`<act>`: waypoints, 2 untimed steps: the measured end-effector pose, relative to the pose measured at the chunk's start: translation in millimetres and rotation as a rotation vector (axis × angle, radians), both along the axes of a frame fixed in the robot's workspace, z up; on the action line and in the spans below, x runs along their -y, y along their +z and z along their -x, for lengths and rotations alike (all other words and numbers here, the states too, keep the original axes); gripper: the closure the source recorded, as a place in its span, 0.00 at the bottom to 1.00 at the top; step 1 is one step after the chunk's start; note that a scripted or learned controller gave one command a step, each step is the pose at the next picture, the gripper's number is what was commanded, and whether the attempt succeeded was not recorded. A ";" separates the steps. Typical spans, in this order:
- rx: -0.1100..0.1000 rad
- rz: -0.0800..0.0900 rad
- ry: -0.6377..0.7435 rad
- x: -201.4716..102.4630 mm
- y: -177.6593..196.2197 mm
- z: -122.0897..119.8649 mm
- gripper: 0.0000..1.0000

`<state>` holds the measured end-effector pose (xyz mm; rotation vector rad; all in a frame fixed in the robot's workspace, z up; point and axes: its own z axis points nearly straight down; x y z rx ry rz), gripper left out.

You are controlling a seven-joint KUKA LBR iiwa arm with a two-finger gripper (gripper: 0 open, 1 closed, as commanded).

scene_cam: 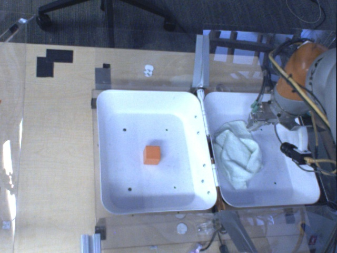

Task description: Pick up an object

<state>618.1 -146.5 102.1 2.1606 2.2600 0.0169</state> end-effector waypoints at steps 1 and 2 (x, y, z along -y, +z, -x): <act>0.000 0.000 0.000 0.0 -0.1 0.1 0.00; 0.005 0.001 0.003 -0.8 11.5 -1.8 1.00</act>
